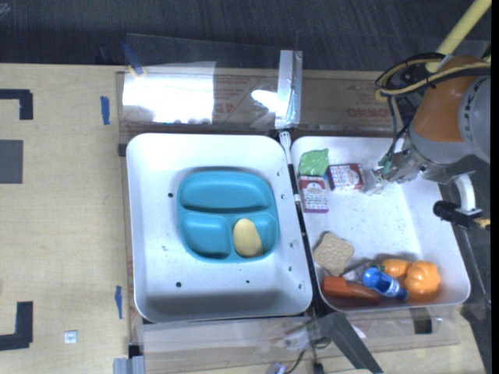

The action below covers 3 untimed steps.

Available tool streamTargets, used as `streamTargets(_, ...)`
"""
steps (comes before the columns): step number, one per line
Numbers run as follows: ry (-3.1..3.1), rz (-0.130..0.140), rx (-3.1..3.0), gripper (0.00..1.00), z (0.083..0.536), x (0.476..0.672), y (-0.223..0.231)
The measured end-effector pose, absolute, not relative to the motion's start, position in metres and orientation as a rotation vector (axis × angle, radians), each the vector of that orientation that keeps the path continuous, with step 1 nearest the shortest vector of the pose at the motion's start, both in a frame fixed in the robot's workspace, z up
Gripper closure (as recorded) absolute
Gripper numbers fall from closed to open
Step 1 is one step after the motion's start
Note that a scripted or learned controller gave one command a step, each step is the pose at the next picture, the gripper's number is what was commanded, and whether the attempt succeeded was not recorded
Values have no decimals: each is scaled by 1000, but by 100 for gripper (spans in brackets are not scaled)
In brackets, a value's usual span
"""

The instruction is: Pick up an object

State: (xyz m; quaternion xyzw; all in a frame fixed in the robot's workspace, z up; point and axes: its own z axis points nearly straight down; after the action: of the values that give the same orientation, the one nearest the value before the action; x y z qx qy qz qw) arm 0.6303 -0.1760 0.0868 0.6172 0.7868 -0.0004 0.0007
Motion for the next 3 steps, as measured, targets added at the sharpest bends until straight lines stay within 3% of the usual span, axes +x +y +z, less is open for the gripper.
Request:
streamTargets(1, 2470, 1, 1937, 0, 86, 631, -175)
streamTargets(2, 2537, -13, 1839, 0, 88, 666, -111)
streamTargets(3, 2540, -7, 1836, 100, 99, 667, -108)
